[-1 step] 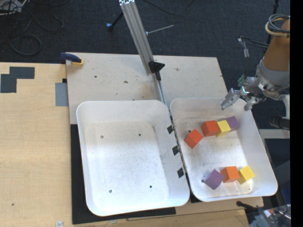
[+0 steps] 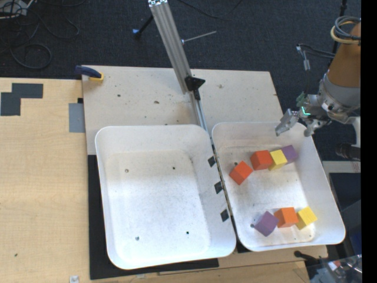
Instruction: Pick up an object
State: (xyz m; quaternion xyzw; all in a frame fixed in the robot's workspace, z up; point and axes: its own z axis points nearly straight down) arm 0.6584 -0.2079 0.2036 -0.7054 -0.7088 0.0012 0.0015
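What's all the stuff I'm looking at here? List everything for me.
Bins: 2, white, side by side on the bench; left bin, right bin.
Orange blocks: 3, right bin, at.
Yellow blocks: 2, right bin, at.
Purple blocks: 2, right bin, at.
Metal rail: 1, silver, slanting behind the bins.
Clamp: 1, blue and yellow, bench's far left corner.
Cables: several, black, floor.
Arm: 1, grey and orange, right.
Gripper: 1, above right bin's far edge.

Dark blue-grey carpeted floor strewn with black cables behind a speckled pale plywood bench top, beside a light wooden table surface with grey inset patches, under even indoor light.
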